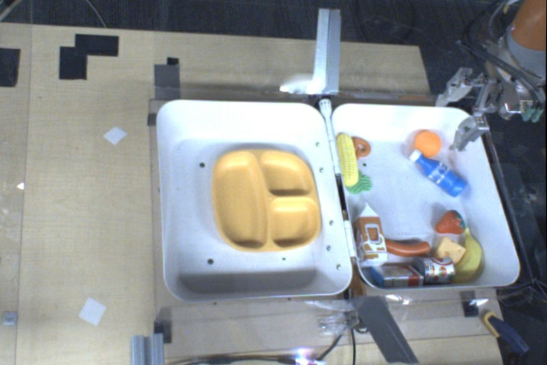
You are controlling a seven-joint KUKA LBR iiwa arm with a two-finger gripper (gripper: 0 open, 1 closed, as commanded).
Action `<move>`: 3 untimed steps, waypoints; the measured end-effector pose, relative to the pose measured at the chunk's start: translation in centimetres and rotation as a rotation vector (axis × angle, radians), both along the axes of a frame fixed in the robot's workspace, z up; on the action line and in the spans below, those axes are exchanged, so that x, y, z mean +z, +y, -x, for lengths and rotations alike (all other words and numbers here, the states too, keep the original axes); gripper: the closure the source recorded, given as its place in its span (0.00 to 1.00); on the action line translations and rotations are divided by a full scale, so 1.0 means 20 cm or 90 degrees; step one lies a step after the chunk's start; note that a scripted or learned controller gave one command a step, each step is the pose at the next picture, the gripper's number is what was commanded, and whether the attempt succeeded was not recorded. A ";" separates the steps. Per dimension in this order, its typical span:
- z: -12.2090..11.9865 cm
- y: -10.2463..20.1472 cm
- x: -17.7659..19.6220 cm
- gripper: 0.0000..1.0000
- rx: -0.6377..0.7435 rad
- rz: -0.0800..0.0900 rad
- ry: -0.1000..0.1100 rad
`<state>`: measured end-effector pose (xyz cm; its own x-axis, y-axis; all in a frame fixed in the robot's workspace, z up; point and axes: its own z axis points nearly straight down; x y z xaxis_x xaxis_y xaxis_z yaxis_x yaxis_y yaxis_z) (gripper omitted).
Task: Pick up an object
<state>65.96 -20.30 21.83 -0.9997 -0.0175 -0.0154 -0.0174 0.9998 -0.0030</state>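
Note:
My gripper (462, 112) hangs over the far right corner of the right bin (504, 228), fingers spread apart with nothing between them. Just below and left of it lie an orange ball (426, 141) and a blue bottle (441, 176). A corn cob (346, 159) lies along the bin's left wall beside a small red ring (361, 147). Near the front sit a strawberry (450, 223), a banana (469, 257), a sausage (407, 249), a small carton (369, 237) and a can (438, 271).
The left bin (184, 269) holds a yellow divided tray (263, 199) in its middle. A metal post (328, 51) rises behind the seam between the bins. Dark cables and the arm's body crowd the right side past the bin wall.

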 end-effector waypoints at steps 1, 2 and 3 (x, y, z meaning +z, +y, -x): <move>-0.03 -0.01 -0.54 0.00 -0.158 -0.003 0.005; 0.07 0.40 -0.65 0.00 -0.341 -0.006 0.003; 0.22 0.69 -0.14 0.00 -0.297 -0.007 -0.002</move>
